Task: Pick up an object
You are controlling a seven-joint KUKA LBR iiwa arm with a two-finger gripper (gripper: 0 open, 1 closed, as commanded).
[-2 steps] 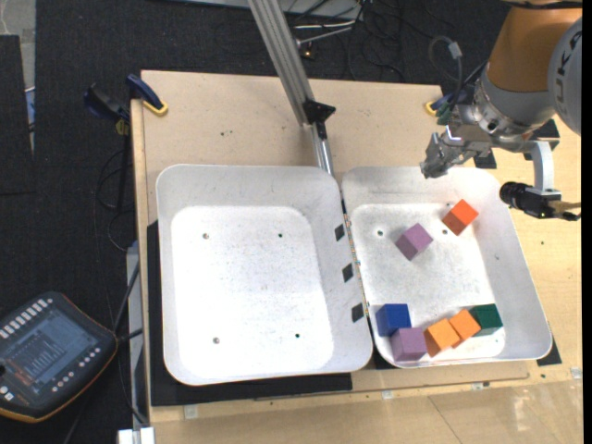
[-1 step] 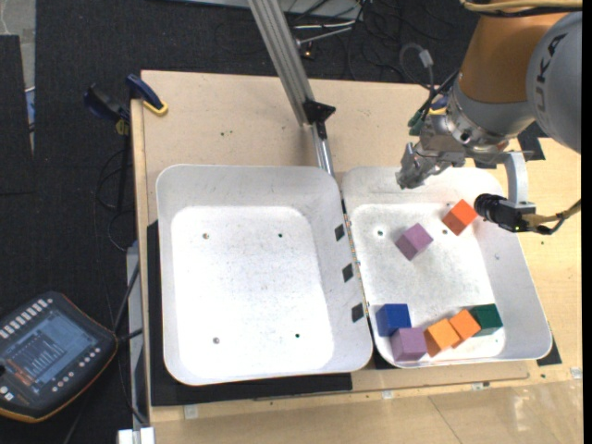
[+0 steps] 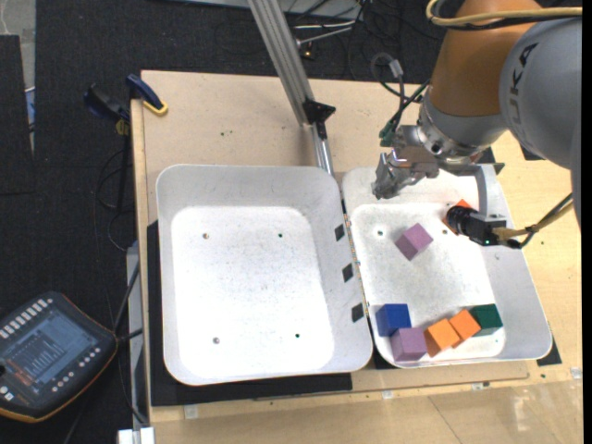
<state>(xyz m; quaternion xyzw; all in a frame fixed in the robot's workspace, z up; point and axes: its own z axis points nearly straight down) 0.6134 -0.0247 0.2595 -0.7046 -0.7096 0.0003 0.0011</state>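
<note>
Dark floor surrounds your pale wooden surface, with cables running along the upper edge of the frame, a slanted metal rail coming down from the top centre, a blue-and-yellow clamp at the surface's upper left corner, and a handheld control pad lying at the lower left.

Two white bins sit side by side on the surface. The left bin takes up the middle of the frame, the right bin the lower right. Your candidates are all in the right bin: a light purple block alone near its upper middle, and a cluster along its lower edge made of a blue block, a second purple block, an orange block and a green block, packed close or touching.

The gripper hangs over the upper left corner of the right bin, with nothing seen between its fingers; whether it is spread or closed you cannot tell from this angle. By my reading you are in the approach step, nothing lifted yet. The lone light purple block looks the easiest target, lying near the gripper, down and to the right, with free room all round. The next move calls for centring above it, then descending straight.
</note>
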